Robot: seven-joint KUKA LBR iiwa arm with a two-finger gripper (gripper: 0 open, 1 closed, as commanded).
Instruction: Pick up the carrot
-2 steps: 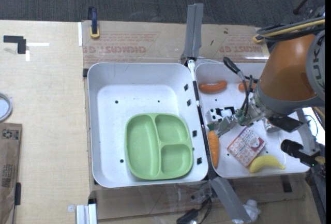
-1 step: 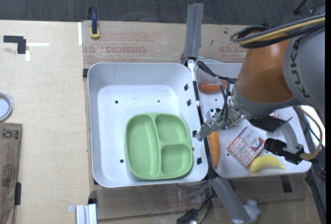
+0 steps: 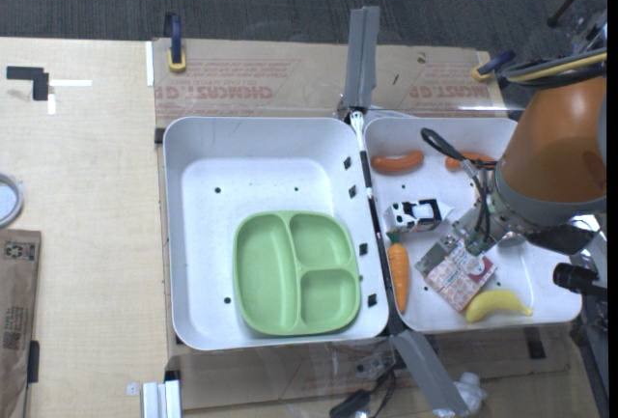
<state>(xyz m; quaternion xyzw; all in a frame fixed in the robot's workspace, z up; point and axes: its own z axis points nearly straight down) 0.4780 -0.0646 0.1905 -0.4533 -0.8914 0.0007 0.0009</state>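
- Carrot (image 3: 398, 272) is lying against the left wall of the right bin (image 3: 541, 315), toward the near-left corner, long axis running front to back, green stub end pointing to the far side.
- My claw (image 3: 473, 235) sits out in the middle of that bin, over a crinkly snack packet (image 3: 454, 269), well right of the carrot. Honestly can't tell what state the claw is in, too much clutter around the tip.
- Guessing the carrot is a plastic toy: light, stiff, smooth and tapered, so probably a bit slippery. I'd pinch across the fat upper part, not the skinny tip, or it could squirt out.
- Catch: it's hugging the wall, so one side has barely any room.
- Other stuff in there: a glossy red hot dog (image 3: 398, 161) near the far-left corner, a small black-and-white toy car (image 3: 415, 212), a yellow banana (image 3: 497, 306) by the near edge.
- Left bin (image 3: 193, 213) has a matte green divided plate (image 3: 297, 271).
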